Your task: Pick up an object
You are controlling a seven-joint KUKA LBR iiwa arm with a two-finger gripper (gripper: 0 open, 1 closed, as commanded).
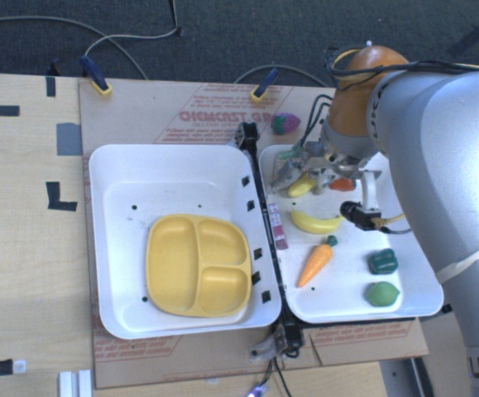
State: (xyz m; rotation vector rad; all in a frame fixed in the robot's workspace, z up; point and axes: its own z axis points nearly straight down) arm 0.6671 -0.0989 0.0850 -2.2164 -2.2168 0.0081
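Even, bright light falls from above. The 2 white bins [107, 222] look nearly blown out, with soft, faint shadows along their walls. The grey arm [438, 139] carries a broad pale sheen. Detail is slightly soft throughout.

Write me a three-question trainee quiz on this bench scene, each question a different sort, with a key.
1. True or false: the yellow divided plate lies in the same bin as the carrot.
2. Multiple choice: which item lies nearest the near right corner of the right bin? A) banana B) lime C) carrot
3. Fill in: the gripper hovers over the far end of the ____ bin.

Key: 1 false, the plate is in the left bin; 2 B; 3 right.
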